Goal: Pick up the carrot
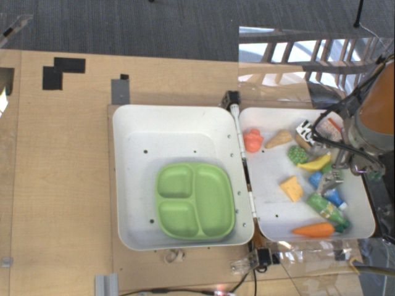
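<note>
Carrot lies flat along the near edge of the right bin, orange body with green top pointing right, touching or just beside a green bottle behind it. Gripper hangs above the clutter mid-right of that bin, over a blue item and near a banana; can't tell if it is released or clenched, nothing visibly between its tips. Looks like the approach step, grasp not yet made; next move calls for shifting nearer, toward the bin's front edge, lining up across the carrot's body and dropping without catching the bottle or bin wall. Yellow wedge mid-bin, green bumpy thing and red-orange item farther back. Black-and-white label at the far side, writing too small to read. Left bin holds a green divided plate
</note>
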`<state>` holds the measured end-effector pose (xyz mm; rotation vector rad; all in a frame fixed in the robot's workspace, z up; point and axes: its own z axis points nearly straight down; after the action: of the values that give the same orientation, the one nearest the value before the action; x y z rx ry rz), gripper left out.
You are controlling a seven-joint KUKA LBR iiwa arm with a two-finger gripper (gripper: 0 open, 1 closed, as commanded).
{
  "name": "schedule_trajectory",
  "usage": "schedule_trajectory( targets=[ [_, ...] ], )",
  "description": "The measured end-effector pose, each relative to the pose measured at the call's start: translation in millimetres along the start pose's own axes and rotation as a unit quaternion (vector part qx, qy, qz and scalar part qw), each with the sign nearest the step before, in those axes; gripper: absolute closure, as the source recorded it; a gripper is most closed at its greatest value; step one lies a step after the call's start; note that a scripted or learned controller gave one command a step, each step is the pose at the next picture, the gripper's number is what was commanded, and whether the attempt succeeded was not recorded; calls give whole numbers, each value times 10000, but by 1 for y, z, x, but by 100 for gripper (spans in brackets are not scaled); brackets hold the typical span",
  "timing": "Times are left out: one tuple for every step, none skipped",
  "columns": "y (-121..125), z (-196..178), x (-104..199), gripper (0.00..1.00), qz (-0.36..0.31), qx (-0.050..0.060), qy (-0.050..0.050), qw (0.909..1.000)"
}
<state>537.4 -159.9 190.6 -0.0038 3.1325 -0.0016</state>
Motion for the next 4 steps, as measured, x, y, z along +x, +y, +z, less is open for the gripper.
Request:
schedule_trajectory(
  targets=[
    [23,100,16,0,-189,13,-59,9998],
    [58,100,37,0,354,12,-60,9994],
    [60,87,33,100,325,11,-113,9994],
    [61,75,28,100,293,14,-173,9994]
  ],
)
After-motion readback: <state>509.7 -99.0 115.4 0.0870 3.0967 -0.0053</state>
